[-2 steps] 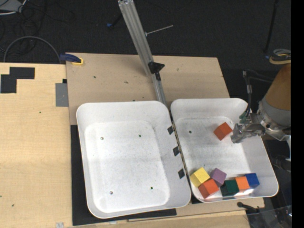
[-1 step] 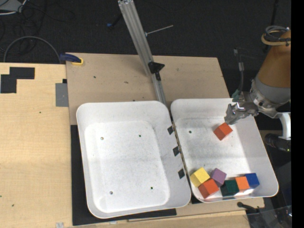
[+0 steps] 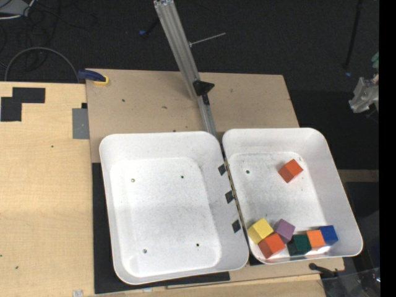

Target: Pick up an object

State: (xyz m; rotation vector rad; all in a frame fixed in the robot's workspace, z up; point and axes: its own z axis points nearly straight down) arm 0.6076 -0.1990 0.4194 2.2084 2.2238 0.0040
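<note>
From where I stand, the two white bins sit side by side on the table (image 3: 185, 98). The left bin (image 3: 124, 150) has a bare floor; the right bin (image 3: 312, 142) holds all the blocks. One orange block (image 3: 290, 170) lies alone toward the bin's far right, tilted a little, well apart from the others. The rest crowd the near edge: a yellow block (image 3: 260, 229), a red block (image 3: 271, 245), a purple block (image 3: 284, 229), a green block (image 3: 299, 244), a second orange block (image 3: 316, 238) and a blue block (image 3: 328, 234), several touching.

A pale piece of the arm (image 3: 364, 95) hangs off to the far right, beyond the bin, well away from any block. How the jaws stand I cannot tell.

Nothing is lifted yet, so the approach is the step in hand. I would judge the lone orange block the sensible target: there is free floor on every side for the jaws to straddle it, turned to match its tilt. The clustered blocks leave little gap, and the bin wall would crowd the descent.
</note>
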